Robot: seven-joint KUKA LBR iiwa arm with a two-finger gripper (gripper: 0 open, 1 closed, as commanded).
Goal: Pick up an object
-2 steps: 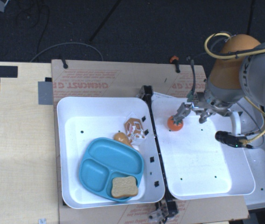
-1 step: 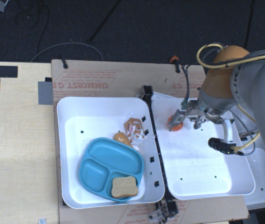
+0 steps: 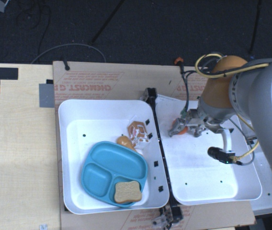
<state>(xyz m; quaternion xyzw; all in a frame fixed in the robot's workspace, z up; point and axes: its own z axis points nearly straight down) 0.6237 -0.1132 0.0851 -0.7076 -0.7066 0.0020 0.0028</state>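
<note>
The table (image 3: 16, 143) carries two shallow white bins side by side. The arm (image 3: 251, 95) reaches in from the right and bends down over the right bin (image 3: 208, 186), probably to work its far left corner. The left bin (image 3: 73, 123) holds the candidate objects: a blue divided tray (image 3: 107, 169) lying flat near its centre, a tan sponge-like block (image 3: 127, 192) resting in the tray's near compartment, a patterned brown item (image 3: 138, 132) beyond the tray, and a small orange piece (image 3: 124, 141) touching the tray's far edge. The hand (image 3: 186, 127) sits low in the right bin near the divider; an orange-red shape lies at it, but whether it is grasped, or the hand clenched or released, cannot be told.
</note>
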